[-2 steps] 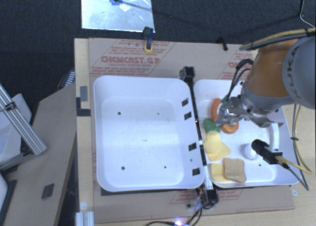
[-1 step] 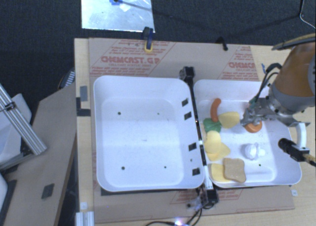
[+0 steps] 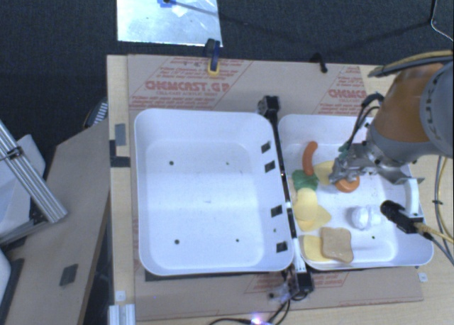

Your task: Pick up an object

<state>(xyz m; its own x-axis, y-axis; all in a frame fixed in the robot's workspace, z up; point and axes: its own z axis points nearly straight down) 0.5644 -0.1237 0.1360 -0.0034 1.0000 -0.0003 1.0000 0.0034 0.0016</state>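
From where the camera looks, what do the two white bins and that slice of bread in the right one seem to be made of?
The bins, left and right, look like thin moulded plastic: smooth, slightly glossy white with rounded corners. The bread slice looks like a toy, probably plastic or foam: evenly tan, matte, with a neat edge. The view leaves which one open.

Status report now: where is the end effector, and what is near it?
End effector low in the right white bin, over a round orange toy piece. Grasp not confirmed. Close by: orange carrot-shaped toy, yellow pieces, tan bread-slice toy, white ball.
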